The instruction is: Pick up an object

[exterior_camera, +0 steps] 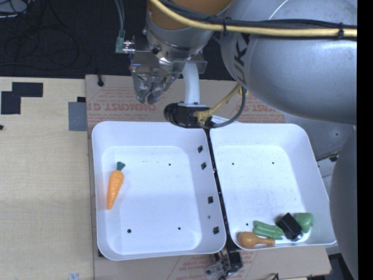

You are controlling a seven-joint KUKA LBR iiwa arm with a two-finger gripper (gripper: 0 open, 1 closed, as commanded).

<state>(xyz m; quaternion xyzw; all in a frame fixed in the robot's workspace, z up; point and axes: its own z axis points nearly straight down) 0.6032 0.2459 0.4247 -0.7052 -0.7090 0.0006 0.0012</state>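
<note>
An orange carrot with a green top lies at the left side of the left bin. In the near right corner of the right bin lie a green pod-shaped toy, a small black block, a green round piece and an orange pear-shaped toy. My gripper hangs high above the far edge of the left bin, well away from every object, its fingers close together with nothing between them.
The two white bins sit side by side on a cardboard sheet, split by a black divider. The big grey arm covers the upper right. A pale wooden bench top lies to the left.
</note>
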